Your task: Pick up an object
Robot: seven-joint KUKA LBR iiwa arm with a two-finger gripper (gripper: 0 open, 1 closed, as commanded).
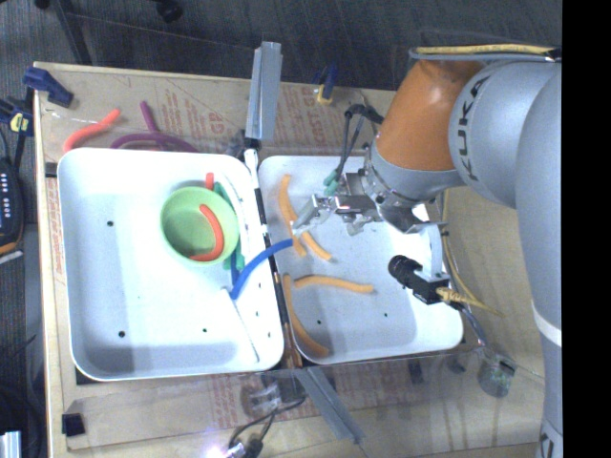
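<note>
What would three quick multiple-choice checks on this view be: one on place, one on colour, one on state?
1. Where does the round green bowl sit?
A. left white bin
B. right white bin
C. bare bench

2. What colour is the bent strip lying across the wall between the bins?
A. orange
B. blue
C. purple

3. How does the green bowl stand?
A. upside down
B. on its side
C. mouth up

Answers: 1 A, it rests inside the left bin. 2 B, the strip is blue. 3 C, a curved red-orange piece lies inside it.
</note>
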